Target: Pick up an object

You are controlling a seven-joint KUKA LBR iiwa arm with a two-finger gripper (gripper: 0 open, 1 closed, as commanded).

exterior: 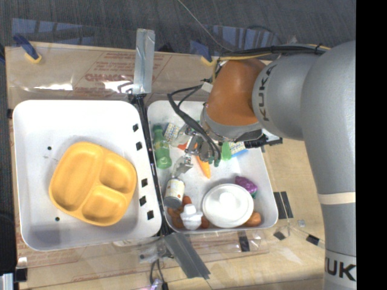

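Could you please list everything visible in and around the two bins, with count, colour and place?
left bin: one, white, view's left
divided plate: one, yellow, in the left bin
right bin: one, white, view's right
bowl: one, white, right bin's near side
green bottle: one, green, right bin's left side
small bottle: one, white with dark label, left of the bowl
purple item: one, purple, beside the bowl
carrot: one, orange, under the gripper
arm: one, grey with orange band, from the right
gripper: one, over the right bin
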